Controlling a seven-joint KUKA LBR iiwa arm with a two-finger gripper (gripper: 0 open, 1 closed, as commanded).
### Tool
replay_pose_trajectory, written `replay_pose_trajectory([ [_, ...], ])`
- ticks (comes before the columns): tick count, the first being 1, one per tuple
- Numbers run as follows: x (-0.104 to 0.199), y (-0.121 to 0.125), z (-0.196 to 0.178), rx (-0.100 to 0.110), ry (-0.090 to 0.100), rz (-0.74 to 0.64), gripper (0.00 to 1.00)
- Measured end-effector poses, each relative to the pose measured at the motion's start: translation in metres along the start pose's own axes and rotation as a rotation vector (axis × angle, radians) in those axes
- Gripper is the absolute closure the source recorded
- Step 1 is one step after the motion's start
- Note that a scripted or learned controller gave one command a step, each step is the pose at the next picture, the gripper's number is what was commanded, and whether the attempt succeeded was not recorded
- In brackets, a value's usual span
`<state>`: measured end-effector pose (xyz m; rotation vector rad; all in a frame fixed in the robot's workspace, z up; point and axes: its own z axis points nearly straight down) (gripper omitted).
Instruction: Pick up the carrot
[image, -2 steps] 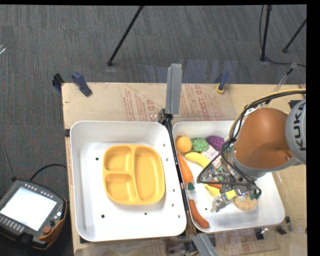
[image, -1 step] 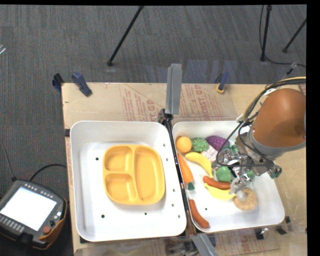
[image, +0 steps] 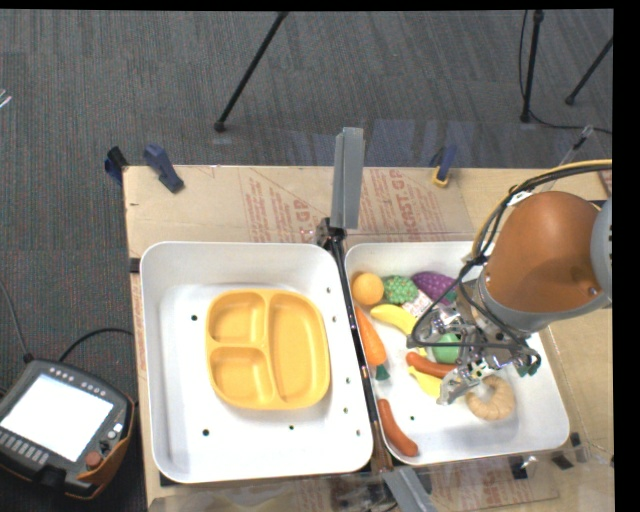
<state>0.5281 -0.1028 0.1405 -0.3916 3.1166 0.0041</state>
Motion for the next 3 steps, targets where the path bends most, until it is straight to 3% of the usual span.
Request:
replay_pose_trajectory([
  [1, 0.019, 0.028, 0.055, 0.001, 0.004, 0.337, 0.0],
  [2, 0.044, 0.024, 0.051, 0.004, -0.012, 0.425, 0.0],
  [3, 0.058, -0.02, 0.044, 0.002, 0.001, 0.463, 0.0],
])
